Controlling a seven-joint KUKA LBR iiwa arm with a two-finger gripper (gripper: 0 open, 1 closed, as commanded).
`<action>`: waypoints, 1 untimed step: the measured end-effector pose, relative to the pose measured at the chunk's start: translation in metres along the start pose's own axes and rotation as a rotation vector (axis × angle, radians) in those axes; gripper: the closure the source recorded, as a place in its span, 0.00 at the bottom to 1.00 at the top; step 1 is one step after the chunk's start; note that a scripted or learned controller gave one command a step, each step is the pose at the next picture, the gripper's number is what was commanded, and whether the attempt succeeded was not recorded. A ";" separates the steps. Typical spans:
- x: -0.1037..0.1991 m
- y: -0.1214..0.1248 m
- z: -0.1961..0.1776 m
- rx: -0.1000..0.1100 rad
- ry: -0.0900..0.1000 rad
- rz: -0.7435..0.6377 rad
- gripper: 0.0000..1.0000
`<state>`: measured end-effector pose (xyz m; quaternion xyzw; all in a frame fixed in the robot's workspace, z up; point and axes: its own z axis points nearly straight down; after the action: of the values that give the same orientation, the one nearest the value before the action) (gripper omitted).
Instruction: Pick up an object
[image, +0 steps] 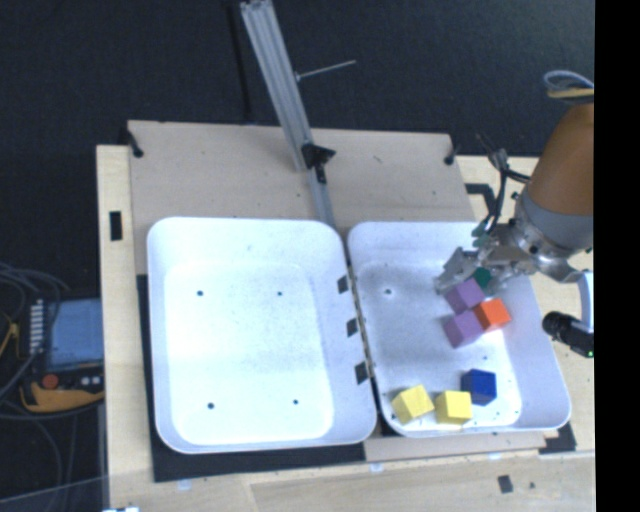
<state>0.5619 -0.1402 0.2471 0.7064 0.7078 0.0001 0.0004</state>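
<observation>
Now the gripper (468, 275) hangs low in the right bin (400, 250), right over the upper purple block (465, 295); whether its fingers are spread or pinching I cannot tell. A second purple block (463, 327) and an orange block (492, 315) crowd close. Best, I judge, to straddle one block squarely and clamp before lifting, so neighbours don't jam.

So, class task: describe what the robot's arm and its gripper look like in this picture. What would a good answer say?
The arm is rounded, with an orange-brown band above a grey wrist. Thin dark cables run beside it down towards the gripper, which is a small grey metal piece with a bit of green at its end.
</observation>
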 end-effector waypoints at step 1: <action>0.000 0.000 0.000 -0.001 0.000 0.001 0.00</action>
<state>0.5619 -0.1405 0.2471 0.7069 0.7073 0.0003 0.0006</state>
